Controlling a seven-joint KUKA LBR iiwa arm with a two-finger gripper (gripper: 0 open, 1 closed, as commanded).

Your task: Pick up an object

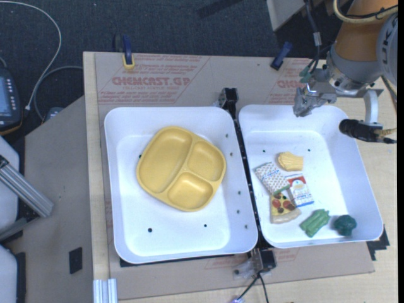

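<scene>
Gripper [305,106] sits at upper right of frame, over the back rim of the right bin [360,169]; nothing visible between the tips, and the angle doesn't let me tell whether it's spread or closed. Candidates all lie in the lower middle of that bin, well apart from the tool: yellow ridged piece [290,161], checkered packet [271,177] just below-left of it, small carton with red top [299,190], pizza slice toy [283,207] touching the carton's left side, green pickle-like piece [314,222] and dark green broccoli toy [344,225] near the bottom right corner. Left bin [126,188] holds a yellow three-compartment plate [182,168], lying flat mid-bin. My read: pick not started, the arm is parked high over the bin edge so the camera sees the clutter unobstructed. The packet, carton and pizza slice are bunched, so a grasp there risks catching two; the yellow ridged piece and the broccoli stand more alone and look like easier targets.
</scene>
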